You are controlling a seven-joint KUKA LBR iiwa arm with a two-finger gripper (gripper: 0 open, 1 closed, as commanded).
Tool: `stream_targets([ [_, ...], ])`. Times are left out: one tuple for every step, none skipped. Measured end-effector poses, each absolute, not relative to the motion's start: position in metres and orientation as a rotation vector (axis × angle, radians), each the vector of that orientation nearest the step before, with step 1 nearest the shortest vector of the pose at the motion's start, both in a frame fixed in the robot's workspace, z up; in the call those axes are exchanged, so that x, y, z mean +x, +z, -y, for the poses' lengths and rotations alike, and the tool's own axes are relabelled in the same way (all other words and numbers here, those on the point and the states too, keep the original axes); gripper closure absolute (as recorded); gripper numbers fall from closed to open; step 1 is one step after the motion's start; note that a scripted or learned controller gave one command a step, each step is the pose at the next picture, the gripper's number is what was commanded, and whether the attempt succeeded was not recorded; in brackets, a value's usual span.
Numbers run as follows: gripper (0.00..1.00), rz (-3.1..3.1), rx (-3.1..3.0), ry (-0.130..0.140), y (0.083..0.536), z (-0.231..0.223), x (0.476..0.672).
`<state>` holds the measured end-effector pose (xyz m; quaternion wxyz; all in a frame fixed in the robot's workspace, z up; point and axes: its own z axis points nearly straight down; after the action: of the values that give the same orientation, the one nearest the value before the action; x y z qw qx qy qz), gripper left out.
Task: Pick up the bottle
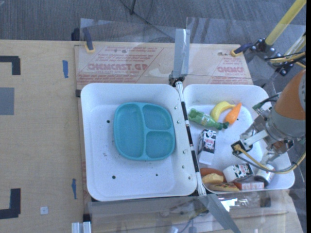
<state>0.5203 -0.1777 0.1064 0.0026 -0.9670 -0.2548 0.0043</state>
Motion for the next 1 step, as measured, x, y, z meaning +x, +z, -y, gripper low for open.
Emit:
stream_targets([
  [0.00, 0.320, -3.123, 0.015, 0.2297, 0.2145, 0.5438],
])
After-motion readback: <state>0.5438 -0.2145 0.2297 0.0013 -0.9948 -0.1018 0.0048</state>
